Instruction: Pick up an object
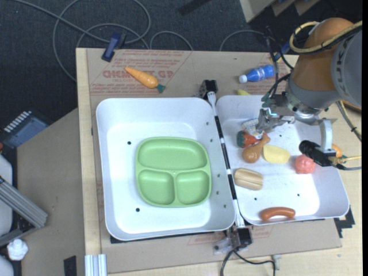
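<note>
Pick not done: hand [263, 125] is low in the right bin [322, 203] right above the red-and-brown toy [250, 139], nothing visibly lifted, can't tell if it's open or closed, grasp and lift still pending.

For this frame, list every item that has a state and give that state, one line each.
End effector: low in the right white bin, above the red and brown toy pieces; grip unclear.
Green three-compartment plastic plate: flat in the left white bin.
Yellow toy: lying loose.
Tan bread-shaped toy: lying loose.
Pink toy: lying loose.
Toy sausage: lying near the front rim.
Orange toy carrot: on the bench, outside the bins.
</note>
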Robot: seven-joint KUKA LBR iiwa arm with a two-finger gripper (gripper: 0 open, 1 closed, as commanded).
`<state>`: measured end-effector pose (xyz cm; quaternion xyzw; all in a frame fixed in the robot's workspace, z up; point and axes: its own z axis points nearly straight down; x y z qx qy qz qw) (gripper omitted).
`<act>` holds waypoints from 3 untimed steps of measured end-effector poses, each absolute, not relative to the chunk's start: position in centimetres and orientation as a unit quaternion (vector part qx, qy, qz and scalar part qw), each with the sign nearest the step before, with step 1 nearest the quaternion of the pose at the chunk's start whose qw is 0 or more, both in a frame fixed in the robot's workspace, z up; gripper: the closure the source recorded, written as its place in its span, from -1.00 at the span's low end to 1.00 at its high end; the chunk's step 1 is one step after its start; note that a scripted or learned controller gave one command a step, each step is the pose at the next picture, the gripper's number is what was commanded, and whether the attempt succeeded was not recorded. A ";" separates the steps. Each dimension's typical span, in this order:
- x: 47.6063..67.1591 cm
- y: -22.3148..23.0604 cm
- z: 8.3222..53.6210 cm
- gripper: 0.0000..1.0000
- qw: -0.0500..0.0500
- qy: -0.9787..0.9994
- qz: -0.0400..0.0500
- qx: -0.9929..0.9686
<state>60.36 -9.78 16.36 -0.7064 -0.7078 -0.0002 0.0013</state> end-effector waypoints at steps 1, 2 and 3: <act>66.5 -13.4 21.9 -1.00 -0.002 -0.707 -0.001 -0.707; 63.9 -9.3 19.7 -1.00 0.001 -0.708 0.000 -0.706; 56.2 -13.6 8.5 -1.00 0.000 -0.707 0.001 -0.708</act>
